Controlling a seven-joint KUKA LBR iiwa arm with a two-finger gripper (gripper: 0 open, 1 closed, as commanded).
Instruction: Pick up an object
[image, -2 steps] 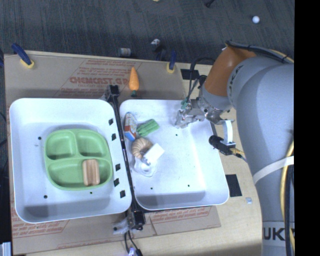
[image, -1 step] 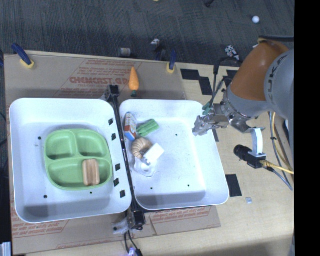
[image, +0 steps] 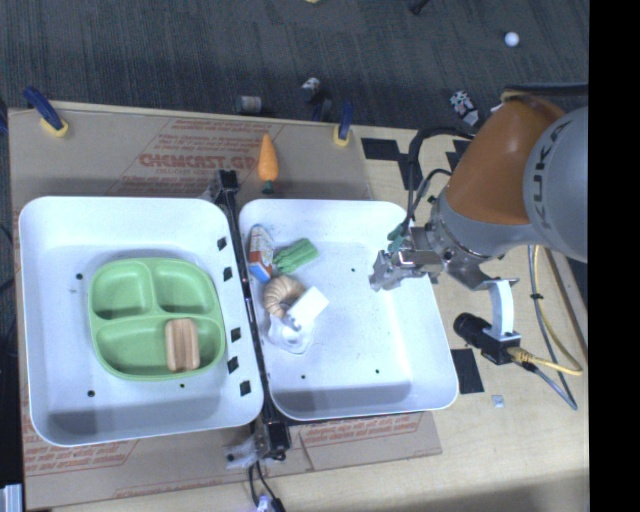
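A: Can you tell how the jaws stand?
B: No. The gripper (image: 386, 272) is too blurred; nothing shows between its fingers.
A: From the left, then?
B: Left bin (image: 45, 330) holds a green tray (image: 130, 300) with a tan block (image: 181, 344) in its lower right compartment. Right bin (image: 400, 385) has a heap by its left wall: packet (image: 259, 250), green piece (image: 294, 255), croissant (image: 281, 293), white card (image: 308, 305). The gripper hovers well apart, near the right wall.

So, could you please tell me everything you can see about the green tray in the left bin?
The green tray is a rounded, pale green divided plate, plastic by its look, with several compartments. It lies flat in the middle of the left bin, right side up. A tan, bread-like block lies in its lower right compartment. The other compartments look bare.
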